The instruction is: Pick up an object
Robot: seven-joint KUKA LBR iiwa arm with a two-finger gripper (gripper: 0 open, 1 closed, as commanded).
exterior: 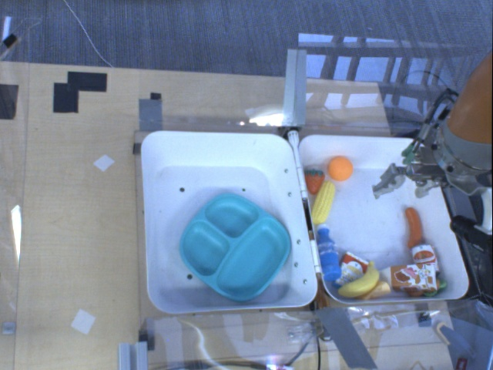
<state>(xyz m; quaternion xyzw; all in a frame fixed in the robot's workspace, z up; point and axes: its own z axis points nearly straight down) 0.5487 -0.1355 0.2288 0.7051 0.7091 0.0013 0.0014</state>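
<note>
The right bin [362,222] holds several toy foods. An orange ball [340,167] lies near its back left, with a red strawberry [313,180] and a yellow corn cob [324,200] beside it. A blue bottle [327,253], a banana [360,282] and a small red-and-white packet [353,266] sit along the front. At the right side are a red sausage [414,223], a ketchup bottle [423,257] and a brown box [408,278]. My gripper [393,177] hovers over the bin's bare back right, open, with nothing between its fingers.
In the left bin [166,206] lies a blue divided plate [236,244]. A ridge [302,206] separates the two bins. A metal post [295,83] stands behind them. The arm's orange band [471,110] is at the right edge.
</note>
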